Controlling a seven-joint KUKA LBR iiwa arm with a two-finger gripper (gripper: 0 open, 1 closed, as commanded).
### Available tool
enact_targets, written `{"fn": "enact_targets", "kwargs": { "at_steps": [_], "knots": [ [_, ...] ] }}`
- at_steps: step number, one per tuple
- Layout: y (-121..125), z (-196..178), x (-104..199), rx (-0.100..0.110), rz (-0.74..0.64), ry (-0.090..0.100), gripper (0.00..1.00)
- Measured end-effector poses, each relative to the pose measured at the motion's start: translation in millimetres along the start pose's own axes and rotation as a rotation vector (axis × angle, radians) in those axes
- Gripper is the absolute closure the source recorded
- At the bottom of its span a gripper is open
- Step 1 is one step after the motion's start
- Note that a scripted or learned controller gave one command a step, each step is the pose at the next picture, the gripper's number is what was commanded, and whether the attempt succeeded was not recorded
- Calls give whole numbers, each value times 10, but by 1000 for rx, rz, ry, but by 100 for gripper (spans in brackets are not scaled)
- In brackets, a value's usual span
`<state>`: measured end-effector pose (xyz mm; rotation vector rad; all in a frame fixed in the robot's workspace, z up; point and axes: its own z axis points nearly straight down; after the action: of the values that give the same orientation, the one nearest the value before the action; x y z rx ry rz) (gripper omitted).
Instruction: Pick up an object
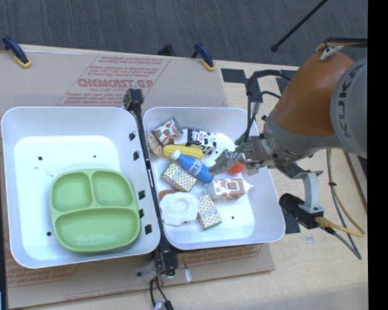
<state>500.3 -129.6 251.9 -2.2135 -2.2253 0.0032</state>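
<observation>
Right bin (pixel 266 219), crowded toys (pixel 191 166)

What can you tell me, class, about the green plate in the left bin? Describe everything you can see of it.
The green plate is a pale green, smooth, plastic-looking tray with rounded corners. It is divided into three compartments: two smaller ones along its far side and one wide one along the near side, which bears faint raised lettering too small to read. It lies flat and right side up on the floor of the left bin, toward the near side. Nothing rests in it.
</observation>
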Motion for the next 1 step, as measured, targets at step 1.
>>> {"fn": "enact_targets", "kwargs": {
  "at_steps": [1],
  "knots": [
    [-79,1305,-242,-3,-1,-1,0]
  ]
}}
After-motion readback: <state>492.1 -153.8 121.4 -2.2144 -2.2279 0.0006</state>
